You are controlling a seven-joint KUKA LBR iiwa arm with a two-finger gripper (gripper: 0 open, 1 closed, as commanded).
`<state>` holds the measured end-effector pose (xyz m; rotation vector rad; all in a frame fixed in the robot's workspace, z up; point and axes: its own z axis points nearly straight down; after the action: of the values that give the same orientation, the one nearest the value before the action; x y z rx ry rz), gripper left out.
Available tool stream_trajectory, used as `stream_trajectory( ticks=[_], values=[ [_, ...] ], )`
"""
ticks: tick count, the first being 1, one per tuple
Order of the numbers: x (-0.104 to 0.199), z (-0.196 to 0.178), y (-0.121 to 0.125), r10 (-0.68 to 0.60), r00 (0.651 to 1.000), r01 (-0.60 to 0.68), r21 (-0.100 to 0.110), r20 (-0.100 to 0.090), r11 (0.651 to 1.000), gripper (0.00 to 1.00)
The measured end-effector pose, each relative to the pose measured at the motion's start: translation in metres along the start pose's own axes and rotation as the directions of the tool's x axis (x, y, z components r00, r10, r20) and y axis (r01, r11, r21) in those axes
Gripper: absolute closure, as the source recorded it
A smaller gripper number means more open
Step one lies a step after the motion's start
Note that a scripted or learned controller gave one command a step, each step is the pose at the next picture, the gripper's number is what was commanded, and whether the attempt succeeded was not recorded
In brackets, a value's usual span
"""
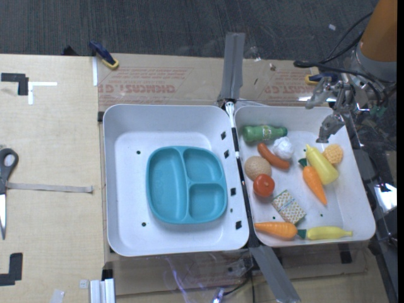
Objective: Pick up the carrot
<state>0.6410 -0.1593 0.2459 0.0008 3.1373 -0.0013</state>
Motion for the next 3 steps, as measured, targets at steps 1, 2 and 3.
stream_trajectory(
  ticks=[1,2,3],
  values=[
    [0.043,0.140,-0.020,0.006,1.000,-0.006,0.000,-0.001,1.000,0.00],
    [0.083,0.152,-0.030,0.056,0.998,-0.056,0.000,0.000,0.998,0.00],
    [0.080,0.142,-0.029,0.052,0.999,-0.052,0.002,0.006,0.999,1.00]
  ],
)
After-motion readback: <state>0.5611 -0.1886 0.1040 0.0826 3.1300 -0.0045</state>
